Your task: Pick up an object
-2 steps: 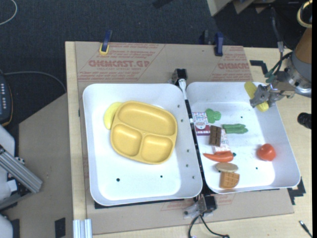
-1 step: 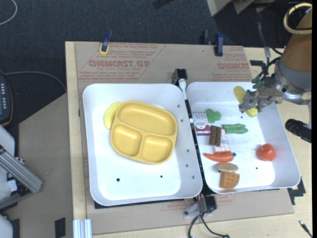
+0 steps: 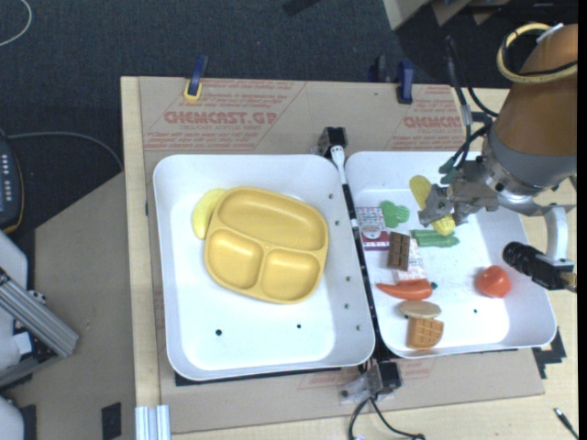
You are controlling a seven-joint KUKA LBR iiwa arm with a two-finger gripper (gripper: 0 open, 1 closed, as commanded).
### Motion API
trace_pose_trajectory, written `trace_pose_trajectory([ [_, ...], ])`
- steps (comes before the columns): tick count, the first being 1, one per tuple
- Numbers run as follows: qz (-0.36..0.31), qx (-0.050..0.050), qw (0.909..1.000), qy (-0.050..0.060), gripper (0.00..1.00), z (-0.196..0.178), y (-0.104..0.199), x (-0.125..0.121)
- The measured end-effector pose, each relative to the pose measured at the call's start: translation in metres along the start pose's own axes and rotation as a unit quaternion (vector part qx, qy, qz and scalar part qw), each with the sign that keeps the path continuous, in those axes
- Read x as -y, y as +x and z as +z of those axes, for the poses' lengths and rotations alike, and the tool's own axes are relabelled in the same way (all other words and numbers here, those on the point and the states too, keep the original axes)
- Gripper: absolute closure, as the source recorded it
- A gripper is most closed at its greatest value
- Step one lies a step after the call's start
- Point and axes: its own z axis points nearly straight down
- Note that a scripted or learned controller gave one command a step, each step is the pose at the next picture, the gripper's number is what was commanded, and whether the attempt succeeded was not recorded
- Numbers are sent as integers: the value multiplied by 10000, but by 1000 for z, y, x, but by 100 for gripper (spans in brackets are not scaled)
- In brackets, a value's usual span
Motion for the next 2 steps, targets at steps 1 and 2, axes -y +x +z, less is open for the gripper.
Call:
trace_pose_trajectory([
  [1, 2, -1, 10000, 10, 100, 19, 44, 27],
  [2, -6, 1, 10000, 6, 100, 7, 93, 52],
])
